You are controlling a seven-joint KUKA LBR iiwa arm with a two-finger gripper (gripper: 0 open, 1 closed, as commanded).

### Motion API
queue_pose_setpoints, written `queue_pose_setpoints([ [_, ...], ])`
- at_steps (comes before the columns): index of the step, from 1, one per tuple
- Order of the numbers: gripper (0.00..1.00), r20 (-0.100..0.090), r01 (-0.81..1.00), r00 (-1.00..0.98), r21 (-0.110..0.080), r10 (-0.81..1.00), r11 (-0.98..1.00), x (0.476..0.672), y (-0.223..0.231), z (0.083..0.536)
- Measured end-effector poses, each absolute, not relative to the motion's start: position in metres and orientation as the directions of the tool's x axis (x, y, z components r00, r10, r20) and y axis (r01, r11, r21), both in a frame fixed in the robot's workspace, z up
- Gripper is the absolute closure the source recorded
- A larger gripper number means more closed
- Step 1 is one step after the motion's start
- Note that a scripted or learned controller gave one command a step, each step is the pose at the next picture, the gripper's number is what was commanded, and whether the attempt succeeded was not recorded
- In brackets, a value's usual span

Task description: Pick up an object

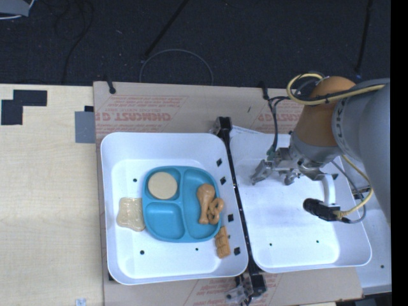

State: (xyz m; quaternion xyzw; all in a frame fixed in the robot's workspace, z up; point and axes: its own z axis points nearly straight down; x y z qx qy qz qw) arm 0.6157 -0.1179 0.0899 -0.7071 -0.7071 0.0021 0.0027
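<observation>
- The arm is hanging over the right bin, while every graspable item is lying in the left bin, across the black divider; a descent here would likely be closing on bare plastic.
- The blue tray is holding a round biscuit and a twisted pastry; a pale piece is touching the tray's left edge, and a small brown piece is lying just beside its lower right corner.
- The tool is hovering right of the divider, grasping nothing visible; how far it is spread cannot be told.

Divided plate in left bin, pretzel on it
</observation>
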Motion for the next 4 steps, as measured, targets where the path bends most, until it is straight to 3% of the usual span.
queue_pose_setpoints([
  [1, 1.00, 0.001, 1.000, 0.002, -0.005, 1.000, -0.002, 0.616, -0.119, 0.103],
  [3, 1.00, 0.000, 1.000, -0.002, 0.002, 1.000, 0.002, 0.624, -0.105, 0.217],
  [4, 1.00, 0.000, 1.000, -0.001, -0.001, 1.000, 0.001, 0.624, -0.107, 0.230],
])
